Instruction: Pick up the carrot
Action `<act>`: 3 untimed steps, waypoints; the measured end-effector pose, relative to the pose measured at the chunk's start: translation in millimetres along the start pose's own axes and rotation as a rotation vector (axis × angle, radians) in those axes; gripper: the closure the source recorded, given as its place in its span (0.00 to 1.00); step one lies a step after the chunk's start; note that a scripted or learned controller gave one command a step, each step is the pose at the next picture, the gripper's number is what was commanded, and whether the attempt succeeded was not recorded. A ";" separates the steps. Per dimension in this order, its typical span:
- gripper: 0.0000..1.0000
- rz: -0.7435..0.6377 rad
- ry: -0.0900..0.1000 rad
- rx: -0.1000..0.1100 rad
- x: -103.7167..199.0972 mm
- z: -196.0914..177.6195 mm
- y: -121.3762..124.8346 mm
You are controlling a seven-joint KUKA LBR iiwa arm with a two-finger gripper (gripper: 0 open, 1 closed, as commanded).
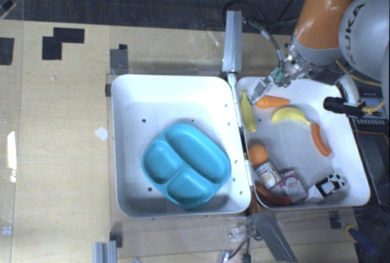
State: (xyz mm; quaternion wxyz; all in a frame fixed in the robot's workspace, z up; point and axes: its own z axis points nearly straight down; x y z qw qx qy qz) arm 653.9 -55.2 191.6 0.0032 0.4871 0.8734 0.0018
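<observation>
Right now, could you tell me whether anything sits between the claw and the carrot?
Nothing visible does. The claw hangs at the far left corner of the right bin, right beside the carrot, at its left end. The yellow banana lies just nearer the camera than the carrot, and another one lies along the bin's left wall.

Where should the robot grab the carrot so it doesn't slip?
Probably across the middle of the carrot, coming straight down from above. It lies flat and roughly sideways near the far edge of the right bin, so its long sides are open. The gripper is right by its left tip, and the yellow banana lies close on the near side.
</observation>
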 end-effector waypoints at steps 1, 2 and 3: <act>0.00 0.041 0.001 0.002 -33.6 95.5 -27.1; 1.00 0.039 0.000 -0.002 -33.8 85.9 -24.7; 1.00 0.006 0.001 0.001 20.5 3.1 22.8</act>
